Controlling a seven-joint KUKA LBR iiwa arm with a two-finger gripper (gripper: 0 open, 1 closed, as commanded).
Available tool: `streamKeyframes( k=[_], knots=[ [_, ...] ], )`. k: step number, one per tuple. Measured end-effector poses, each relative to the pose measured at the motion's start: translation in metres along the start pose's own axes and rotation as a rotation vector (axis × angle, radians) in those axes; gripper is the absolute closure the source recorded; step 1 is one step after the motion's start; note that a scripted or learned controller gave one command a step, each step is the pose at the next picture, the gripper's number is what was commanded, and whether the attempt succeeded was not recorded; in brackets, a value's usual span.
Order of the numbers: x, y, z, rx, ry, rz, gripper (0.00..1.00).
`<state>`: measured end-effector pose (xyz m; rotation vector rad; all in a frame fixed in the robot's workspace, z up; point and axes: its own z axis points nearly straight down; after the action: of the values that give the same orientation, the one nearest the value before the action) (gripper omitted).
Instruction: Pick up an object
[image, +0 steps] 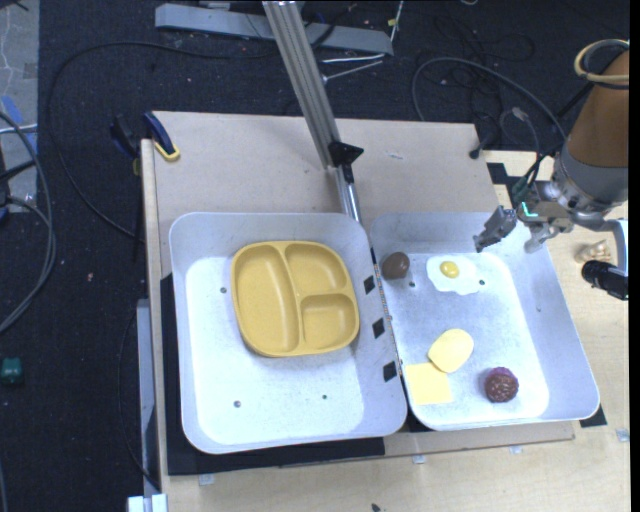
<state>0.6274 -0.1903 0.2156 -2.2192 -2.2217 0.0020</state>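
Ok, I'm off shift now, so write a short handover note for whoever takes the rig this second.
Claw: open, holding nothing, above the back edge of the right bin.
Right bin holds: fried egg, brown ball, yellow oval piece, yellow square slice, dark red ball.
Left bin: yellow divided plate.
Done: nothing picked.
Left: descend on one object, probably the nearby egg, grasp, lift.
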Motion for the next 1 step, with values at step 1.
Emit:
streamKeyframes(
  k=[1],
  knots=[
    [0.0000, 0.0006, -0.0010, -0.002, 0.000, 0.000, 0.00]
  ],
)
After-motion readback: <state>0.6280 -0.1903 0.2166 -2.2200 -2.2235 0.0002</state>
